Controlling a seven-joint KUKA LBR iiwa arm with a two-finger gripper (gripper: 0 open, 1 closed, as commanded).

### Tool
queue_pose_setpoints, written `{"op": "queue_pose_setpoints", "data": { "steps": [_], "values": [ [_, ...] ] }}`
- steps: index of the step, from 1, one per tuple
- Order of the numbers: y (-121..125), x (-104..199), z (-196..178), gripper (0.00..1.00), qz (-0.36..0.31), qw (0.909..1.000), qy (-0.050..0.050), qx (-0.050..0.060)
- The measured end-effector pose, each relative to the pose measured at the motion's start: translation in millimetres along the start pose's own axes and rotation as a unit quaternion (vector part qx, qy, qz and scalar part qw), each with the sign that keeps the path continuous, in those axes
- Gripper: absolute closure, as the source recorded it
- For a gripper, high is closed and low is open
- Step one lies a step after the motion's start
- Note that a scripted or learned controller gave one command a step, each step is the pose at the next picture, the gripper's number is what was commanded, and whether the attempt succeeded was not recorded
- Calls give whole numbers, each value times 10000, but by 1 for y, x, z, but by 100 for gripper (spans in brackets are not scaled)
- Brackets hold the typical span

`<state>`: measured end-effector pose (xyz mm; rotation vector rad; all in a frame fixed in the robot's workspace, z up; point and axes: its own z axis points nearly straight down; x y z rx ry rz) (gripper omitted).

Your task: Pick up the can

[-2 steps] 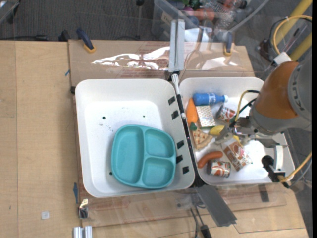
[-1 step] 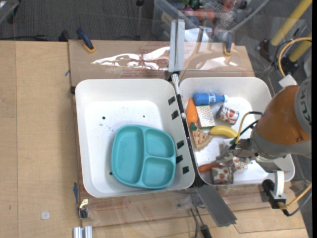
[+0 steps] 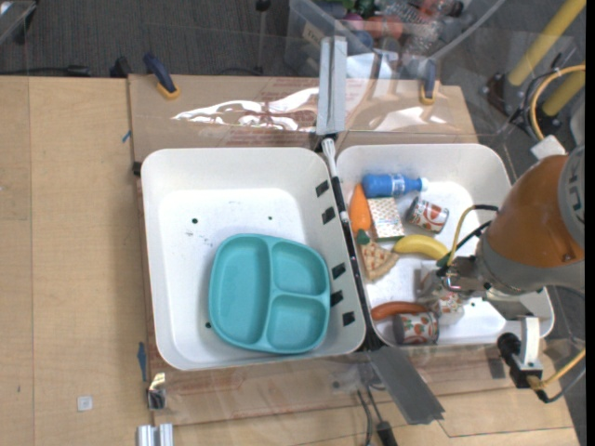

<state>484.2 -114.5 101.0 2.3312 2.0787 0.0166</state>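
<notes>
A red and white can (image 3: pixel 416 327) lies on its side near the front wall of the right bin (image 3: pixel 483 161). A second red and white can (image 3: pixel 429 215) lies farther back, beside the blue bottle (image 3: pixel 390 185). My gripper (image 3: pixel 443 288) hangs low over the right bin's front part, just above and right of the front can and below the banana (image 3: pixel 421 245). The grey wrist and orange band (image 3: pixel 535 214) cover the bin's right side.
The right bin also holds a carrot (image 3: pixel 359 208), a patterned packet (image 3: pixel 386 216), a pizza slice (image 3: pixel 376 259) and a red sausage (image 3: pixel 398 308). A teal divided plate (image 3: pixel 270 293) lies in the left bin (image 3: pixel 186 203). A clear tub of toys (image 3: pixel 395 3) stands behind.
</notes>
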Motion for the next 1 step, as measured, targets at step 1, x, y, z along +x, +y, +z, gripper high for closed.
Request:
{"op": "queue_pose_setpoints", "data": {
  "steps": [1],
  "values": [
    [-9, 60, -127, 100, 58, 9999, 22, 112]
  ]
}}
